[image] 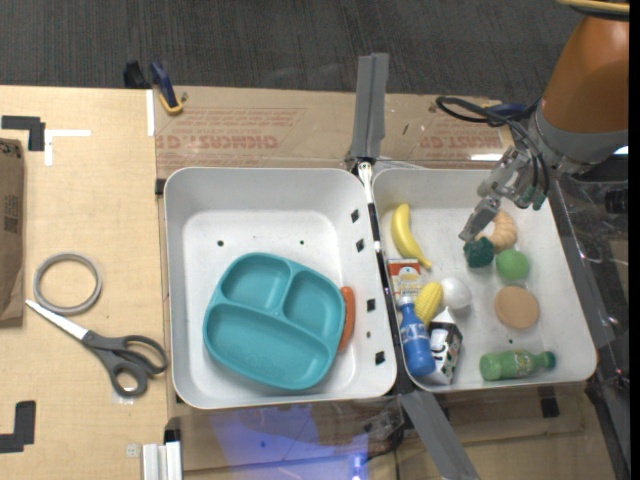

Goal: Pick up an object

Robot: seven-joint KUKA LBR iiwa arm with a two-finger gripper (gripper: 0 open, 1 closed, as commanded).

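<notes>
One end effector [478,226] hangs low over the upper part of the right bin [575,298], its dark fingers slanting down toward a dark green piece [480,254] just below their tips; whether they are spread or pinched I cannot tell at this size, and nothing shows between them. That green piece touches a tan, lumpy toy [504,230] and sits just beside a green ball [513,264], so a clean pick probably calls for a straight descent centred on one item, with the fingers straddling it rather than wedging into a neighbour. Further out lie a tan egg-like shape [517,308], a green bottle [516,364], a banana [404,233], a yellow corn-like toy [429,299] and a blue bottle [414,339], packed along the bin's left wall. In the left bin [190,218] a teal divided plate [274,319] rests with an orange item [347,316] at its right edge. On the bench [80,188], of pale wood and cardboard, lie scissors [100,348] and a tape roll [67,282]; dark carpet runs behind.
</notes>
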